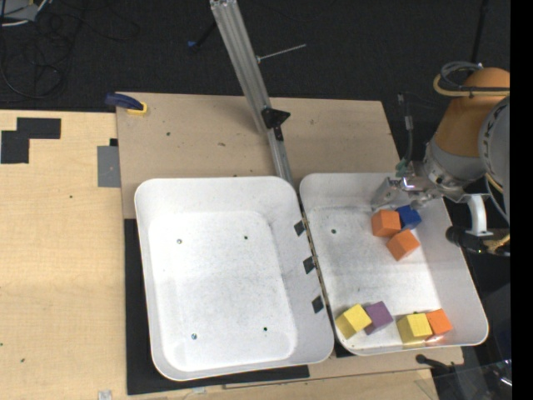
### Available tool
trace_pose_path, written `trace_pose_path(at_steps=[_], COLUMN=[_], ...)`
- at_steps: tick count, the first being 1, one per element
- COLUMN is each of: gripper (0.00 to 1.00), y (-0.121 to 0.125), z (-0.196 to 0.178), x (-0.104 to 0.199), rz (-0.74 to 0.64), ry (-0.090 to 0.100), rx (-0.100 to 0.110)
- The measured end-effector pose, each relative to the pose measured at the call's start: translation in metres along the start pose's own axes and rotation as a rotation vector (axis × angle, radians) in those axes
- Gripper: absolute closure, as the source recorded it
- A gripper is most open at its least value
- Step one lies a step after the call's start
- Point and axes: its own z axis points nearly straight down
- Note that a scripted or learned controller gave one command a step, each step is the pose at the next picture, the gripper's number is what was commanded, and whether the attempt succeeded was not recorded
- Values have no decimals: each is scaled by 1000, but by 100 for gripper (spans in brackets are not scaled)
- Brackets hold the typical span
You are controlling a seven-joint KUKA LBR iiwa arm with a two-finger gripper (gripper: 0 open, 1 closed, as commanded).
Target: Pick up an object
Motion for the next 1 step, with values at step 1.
trace_pose_path(at_steps=[1], gripper=[100], y=[0], z=[-9], x=[0], rz=[-3], ry=[-3], rx=[-1])
